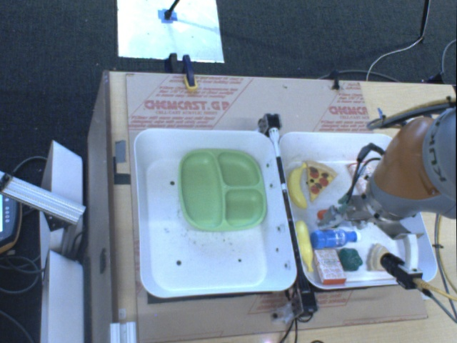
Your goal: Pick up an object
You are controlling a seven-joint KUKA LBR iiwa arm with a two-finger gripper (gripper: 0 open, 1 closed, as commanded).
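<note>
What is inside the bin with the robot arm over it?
In the right bin you can see two bananas, a toy pizza slice, a blue bottle, a red box and a dark green thing. The arm covers whatever lies beneath it.

Bench [214, 98] with two white bins, left bin [161, 263] beside right bin [357, 140].
</note>
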